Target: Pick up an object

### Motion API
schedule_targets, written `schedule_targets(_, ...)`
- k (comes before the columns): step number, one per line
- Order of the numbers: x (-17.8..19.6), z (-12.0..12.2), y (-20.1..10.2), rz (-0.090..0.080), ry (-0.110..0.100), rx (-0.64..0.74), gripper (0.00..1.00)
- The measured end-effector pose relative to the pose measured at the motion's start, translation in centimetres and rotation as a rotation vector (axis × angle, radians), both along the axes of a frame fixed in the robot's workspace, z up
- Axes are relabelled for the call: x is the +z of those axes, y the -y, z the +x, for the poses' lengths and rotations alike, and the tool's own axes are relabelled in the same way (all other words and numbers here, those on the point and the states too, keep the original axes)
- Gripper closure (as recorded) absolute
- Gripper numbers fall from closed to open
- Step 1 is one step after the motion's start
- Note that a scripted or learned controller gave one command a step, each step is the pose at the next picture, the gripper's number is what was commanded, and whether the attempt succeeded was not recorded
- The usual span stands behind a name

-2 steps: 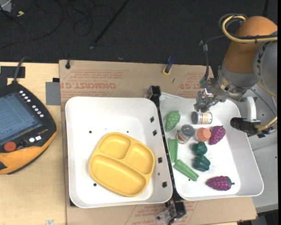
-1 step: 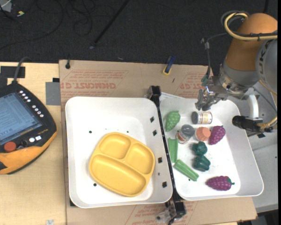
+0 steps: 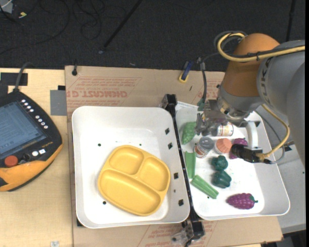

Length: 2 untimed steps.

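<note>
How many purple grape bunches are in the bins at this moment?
2. One purple grape bunch lies near the right bin's front corner; another sits partly hidden beside the claw. More could hide under the arm.

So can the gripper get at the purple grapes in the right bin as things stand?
Probably yes. The grapes lie alone near the right bin's front corner, with nothing on top of them. The gripper sits farther back over the crowded toys, with open bin floor in between.
</note>
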<state>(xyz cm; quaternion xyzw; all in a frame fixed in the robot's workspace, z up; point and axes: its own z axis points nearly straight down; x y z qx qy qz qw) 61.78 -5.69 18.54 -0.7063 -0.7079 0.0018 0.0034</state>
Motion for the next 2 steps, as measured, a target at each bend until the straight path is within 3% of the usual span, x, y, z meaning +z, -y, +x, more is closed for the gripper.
schedule_targets(1,14.9,-7.1,2.0,-0.003,0.016,-0.007,1.00)
schedule_targets(2,9.6,-9.4,-5.5,0.001,-0.002,0.003,1.00)
